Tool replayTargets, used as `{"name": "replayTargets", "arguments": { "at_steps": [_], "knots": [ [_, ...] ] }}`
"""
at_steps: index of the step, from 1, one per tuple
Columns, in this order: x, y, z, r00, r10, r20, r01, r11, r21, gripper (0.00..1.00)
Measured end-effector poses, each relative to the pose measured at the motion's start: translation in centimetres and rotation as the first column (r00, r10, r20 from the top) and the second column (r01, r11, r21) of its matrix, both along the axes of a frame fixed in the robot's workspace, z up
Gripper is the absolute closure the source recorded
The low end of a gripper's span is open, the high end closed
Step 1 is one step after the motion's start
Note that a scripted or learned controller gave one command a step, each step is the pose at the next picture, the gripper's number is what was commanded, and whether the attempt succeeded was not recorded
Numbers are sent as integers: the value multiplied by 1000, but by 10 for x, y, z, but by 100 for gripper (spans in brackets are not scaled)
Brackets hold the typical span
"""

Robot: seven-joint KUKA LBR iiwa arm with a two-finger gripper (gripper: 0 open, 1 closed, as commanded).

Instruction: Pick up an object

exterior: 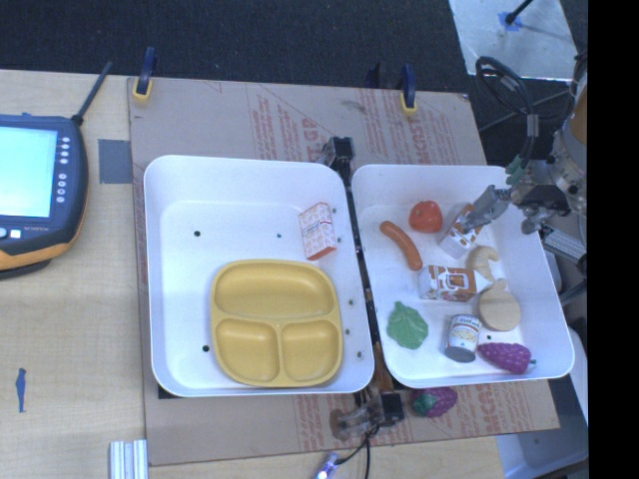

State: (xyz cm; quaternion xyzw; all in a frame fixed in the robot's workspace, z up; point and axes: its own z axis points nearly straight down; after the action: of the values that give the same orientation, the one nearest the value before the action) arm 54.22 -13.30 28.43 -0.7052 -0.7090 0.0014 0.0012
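- Gripper (483, 208) is low over the upper right part of the right bin (559, 302), reaching in from the right; its grey tip sits just above a small carton (462, 234). Whether it is released or clenched cannot be told here, nor whether it touches the carton.
- Near the carton: red tomato (426, 217) to its left, sausage (401, 244) further left, a second printed carton (450, 283) below.
- Lower in that bin: pale bread-like pieces (496, 302), tin can (462, 337), green leafy piece (406, 325), purple grapes (505, 356).
- Left bin (160, 267) bears a yellow divided tray (277, 321) and a small red-and-white box (318, 231).
- Judgement: approach step, with the carton the likely target; nothing lifted yet.
- Next move calls for centring over the carton, closing on it and lifting straight up, clear of the tomato.
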Motion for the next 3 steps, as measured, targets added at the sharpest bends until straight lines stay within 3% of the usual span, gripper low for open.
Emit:
{"name": "replayTargets", "arguments": {
  "at_steps": [1,3],
  "knots": [
    [63,34,-84,1000,2,-2,-2,1000,-1,0],
    [68,23,-179,1000,-2,2,2,1000,0,0]
  ]
}}
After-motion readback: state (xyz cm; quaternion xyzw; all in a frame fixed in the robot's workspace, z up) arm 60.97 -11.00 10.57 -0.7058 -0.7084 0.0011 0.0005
